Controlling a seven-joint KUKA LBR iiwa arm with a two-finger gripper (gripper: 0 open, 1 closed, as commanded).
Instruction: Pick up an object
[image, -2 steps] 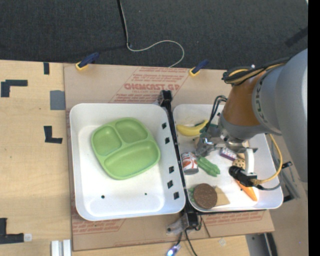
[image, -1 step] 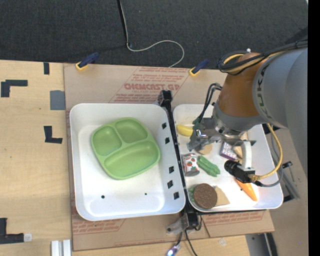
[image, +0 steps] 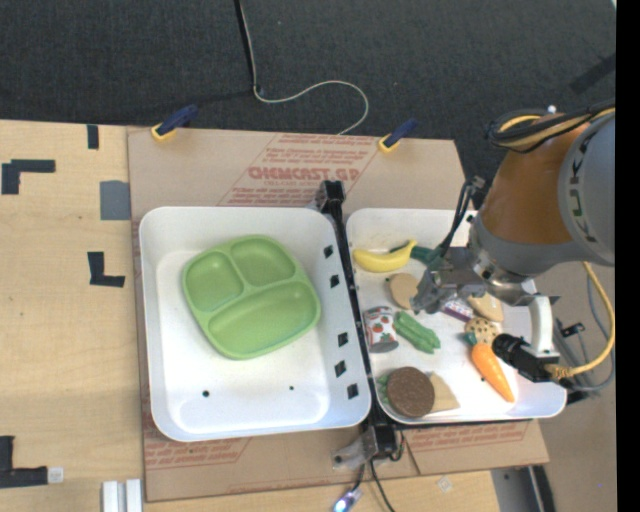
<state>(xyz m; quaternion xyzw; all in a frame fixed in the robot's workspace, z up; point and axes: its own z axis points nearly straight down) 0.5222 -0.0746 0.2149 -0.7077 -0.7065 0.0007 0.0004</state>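
Observation:
My gripper (image: 432, 290) hangs low over the middle of the right bin (image: 450, 218), its dark fingers pointing down-left. Just left of its tips lies a tan round piece (image: 401, 291), and below it a green pickle-like toy (image: 417, 332). A yellow banana (image: 383, 258) lies at the bin's upper left. A purple piece (image: 457, 309) and a beige one (image: 488, 307) peek out under the wrist. An orange carrot (image: 492, 371) lies at the right, a brown cookie (image: 410, 391) at the front, a small red and white packet (image: 381, 329) at the left. I see nothing between the fingers.
The left bin (image: 165, 330) holds a green divided plate (image: 251, 295). A black divider (image: 345, 300) runs between the bins. The grey and orange arm (image: 545, 200) covers the right bin's far right side. Cables (image: 590, 360) trail at the right edge.

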